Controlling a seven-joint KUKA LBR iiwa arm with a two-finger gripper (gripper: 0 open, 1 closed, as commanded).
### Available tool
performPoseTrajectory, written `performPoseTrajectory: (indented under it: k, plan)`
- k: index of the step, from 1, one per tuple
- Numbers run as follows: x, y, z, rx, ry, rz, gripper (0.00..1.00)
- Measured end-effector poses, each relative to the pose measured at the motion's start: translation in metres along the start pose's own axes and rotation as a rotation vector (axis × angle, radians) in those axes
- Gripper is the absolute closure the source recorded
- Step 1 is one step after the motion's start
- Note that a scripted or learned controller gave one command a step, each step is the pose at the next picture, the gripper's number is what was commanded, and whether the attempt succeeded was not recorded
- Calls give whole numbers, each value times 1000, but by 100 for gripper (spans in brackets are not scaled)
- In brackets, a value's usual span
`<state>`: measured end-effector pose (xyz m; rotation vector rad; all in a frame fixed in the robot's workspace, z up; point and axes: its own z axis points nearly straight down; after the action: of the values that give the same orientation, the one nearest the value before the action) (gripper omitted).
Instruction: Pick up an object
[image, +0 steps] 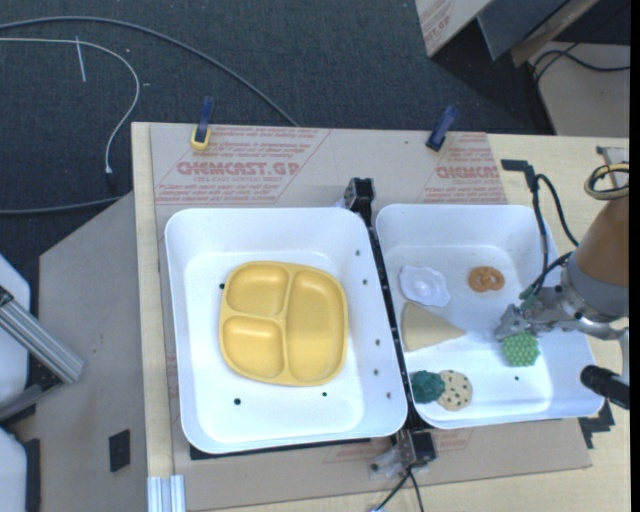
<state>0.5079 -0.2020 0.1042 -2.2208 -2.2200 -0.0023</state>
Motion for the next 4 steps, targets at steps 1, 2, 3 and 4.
performPoseTrajectory:
  k: [1,2,3,4]
  plan:
    - [-3,-2,-43,-3,-3,-1,100]
    - [-2,-9,-101,-5,-4,-1,100]
    - [3,-3,-164,-9,-5,-3,100]
    - [58,21,-151,-1,-1,-6,100]
